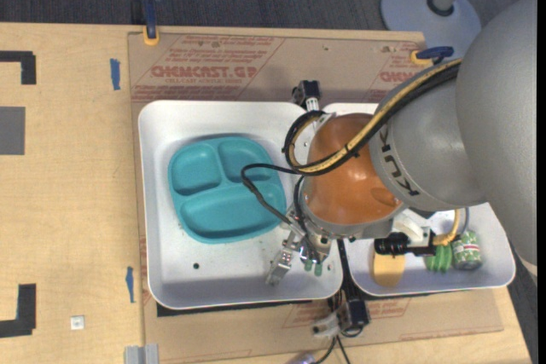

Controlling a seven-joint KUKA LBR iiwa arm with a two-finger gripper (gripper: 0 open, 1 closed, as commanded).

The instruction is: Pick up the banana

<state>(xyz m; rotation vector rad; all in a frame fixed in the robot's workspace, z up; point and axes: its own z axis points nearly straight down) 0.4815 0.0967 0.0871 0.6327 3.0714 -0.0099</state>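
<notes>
My gripper (296, 260) hangs over the front right corner of the left bin (162, 268), just right of the teal plate. Its fingers (279, 268) point down and left, and they stand open with nothing between them. In the right bin (503, 268) a yellow-tan piece (389, 269) lies near the front wall, partly under the arm. It is too hidden for me to tell whether it is the banana. The orange wrist band (345, 175) and the grey arm cover most of the right bin.
A teal divided plate (223, 187) lies in the left bin. Beside the yellow piece in the right bin are a green ridged item (441, 257) and a small green and white can (467, 251). Cables loop over the wall between the bins.
</notes>
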